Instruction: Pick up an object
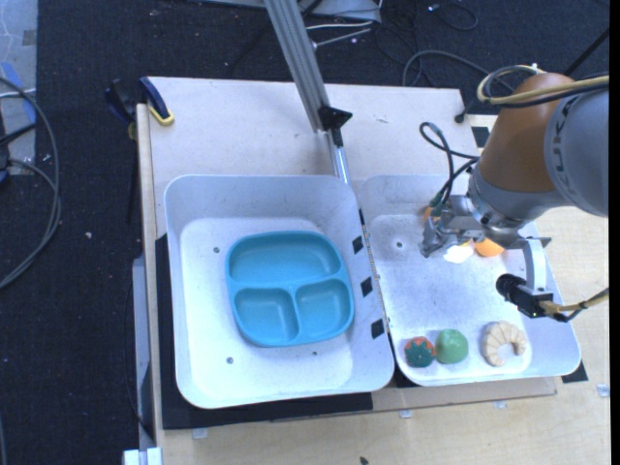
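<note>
A small orange-and-white rounded object (pixel 473 251) lies in the shallow white right bin (pixel 407 289), toward its two o'clock corner. The two-finger gripper (pixel 438 237) hovers just at its nine o'clock; I cannot tell its finger state. Judged step: the approach. Next comes centring, descending, closing.
</note>
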`<state>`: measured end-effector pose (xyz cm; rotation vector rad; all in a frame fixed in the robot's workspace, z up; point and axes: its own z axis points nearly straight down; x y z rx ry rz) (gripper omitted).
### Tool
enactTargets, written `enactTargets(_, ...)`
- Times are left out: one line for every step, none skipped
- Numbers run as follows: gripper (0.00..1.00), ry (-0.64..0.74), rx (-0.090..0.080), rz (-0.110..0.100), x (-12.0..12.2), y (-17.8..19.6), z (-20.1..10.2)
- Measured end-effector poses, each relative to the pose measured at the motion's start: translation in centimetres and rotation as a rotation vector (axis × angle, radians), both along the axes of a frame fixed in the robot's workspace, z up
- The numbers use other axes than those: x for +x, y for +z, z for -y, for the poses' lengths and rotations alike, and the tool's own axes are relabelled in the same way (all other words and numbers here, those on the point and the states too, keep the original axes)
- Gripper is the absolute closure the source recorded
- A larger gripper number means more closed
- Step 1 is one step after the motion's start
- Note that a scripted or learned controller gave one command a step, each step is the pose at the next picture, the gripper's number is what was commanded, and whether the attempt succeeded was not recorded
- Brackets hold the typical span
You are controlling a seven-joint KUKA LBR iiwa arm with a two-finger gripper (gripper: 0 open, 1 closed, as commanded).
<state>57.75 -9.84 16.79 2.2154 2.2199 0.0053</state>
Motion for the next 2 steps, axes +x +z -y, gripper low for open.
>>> enactTargets(1.00, -0.002, -0.001, 0.000, 0.0, 5.3, 1.1)
enactTargets(1.00, 0.000, 0.000, -0.003, 0.1, 6.8, 1.1)
